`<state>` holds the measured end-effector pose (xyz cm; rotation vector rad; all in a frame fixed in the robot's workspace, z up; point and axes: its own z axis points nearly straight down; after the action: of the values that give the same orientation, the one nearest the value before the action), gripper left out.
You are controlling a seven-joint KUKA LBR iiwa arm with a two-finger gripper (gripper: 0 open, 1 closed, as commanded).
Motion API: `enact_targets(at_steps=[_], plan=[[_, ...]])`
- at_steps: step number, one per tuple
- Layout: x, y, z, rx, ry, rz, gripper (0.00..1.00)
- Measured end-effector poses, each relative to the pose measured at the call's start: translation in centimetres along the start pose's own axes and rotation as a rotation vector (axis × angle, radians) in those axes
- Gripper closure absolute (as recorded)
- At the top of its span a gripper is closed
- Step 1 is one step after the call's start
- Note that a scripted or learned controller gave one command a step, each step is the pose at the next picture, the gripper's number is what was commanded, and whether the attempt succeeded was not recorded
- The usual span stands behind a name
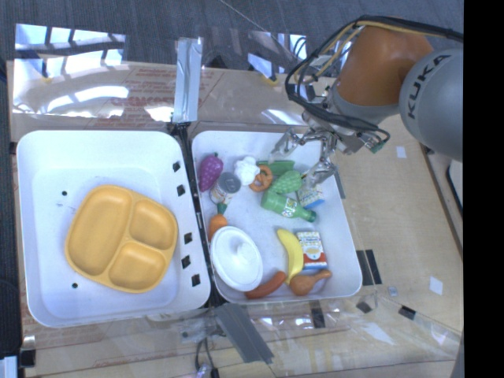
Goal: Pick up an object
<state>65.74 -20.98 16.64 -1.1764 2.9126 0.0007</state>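
Presently gripper hangs with fingers spread, nothing between them, over green bottle near right bin far edge. Bottle likely light, rigid, slippery; grasp across body.

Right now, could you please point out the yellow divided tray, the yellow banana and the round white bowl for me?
yellow divided tray (120, 237): camera view, on the ridge between its compartments.
yellow banana (291, 252): camera view, on the middle of its curved body.
round white bowl (236, 258): camera view, on its inner centre.
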Motion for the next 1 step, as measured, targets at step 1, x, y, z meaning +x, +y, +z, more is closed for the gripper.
enact_targets(at_steps=[1], plan=[[2.27,1.88,5.59,0.031,-0.010,-0.210,0.00]])
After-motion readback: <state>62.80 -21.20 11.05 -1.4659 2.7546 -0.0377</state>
